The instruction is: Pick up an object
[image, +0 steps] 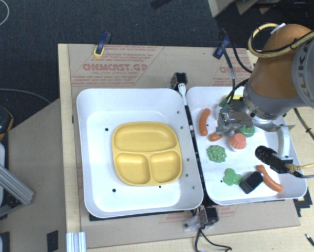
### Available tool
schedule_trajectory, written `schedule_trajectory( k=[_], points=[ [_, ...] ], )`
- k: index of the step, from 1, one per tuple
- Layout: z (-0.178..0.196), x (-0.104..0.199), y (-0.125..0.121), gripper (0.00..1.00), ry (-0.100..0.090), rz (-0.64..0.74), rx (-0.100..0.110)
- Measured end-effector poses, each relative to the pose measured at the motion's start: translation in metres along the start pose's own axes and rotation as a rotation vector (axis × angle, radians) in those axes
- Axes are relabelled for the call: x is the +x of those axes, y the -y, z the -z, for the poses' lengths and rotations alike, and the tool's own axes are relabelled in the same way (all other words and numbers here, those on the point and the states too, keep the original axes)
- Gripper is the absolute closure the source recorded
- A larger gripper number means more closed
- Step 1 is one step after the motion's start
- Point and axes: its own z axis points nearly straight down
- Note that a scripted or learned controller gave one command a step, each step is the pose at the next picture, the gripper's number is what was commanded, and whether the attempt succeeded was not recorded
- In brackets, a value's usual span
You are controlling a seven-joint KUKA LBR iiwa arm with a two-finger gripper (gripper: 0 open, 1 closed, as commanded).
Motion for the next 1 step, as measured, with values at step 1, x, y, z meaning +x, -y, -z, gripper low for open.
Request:
schedule_trajectory(
  k=[1],
  points=[
    [0.0113, 0.0114, -0.0008, 1.0, 0.0, 0.003, -0.005]
  ],
)
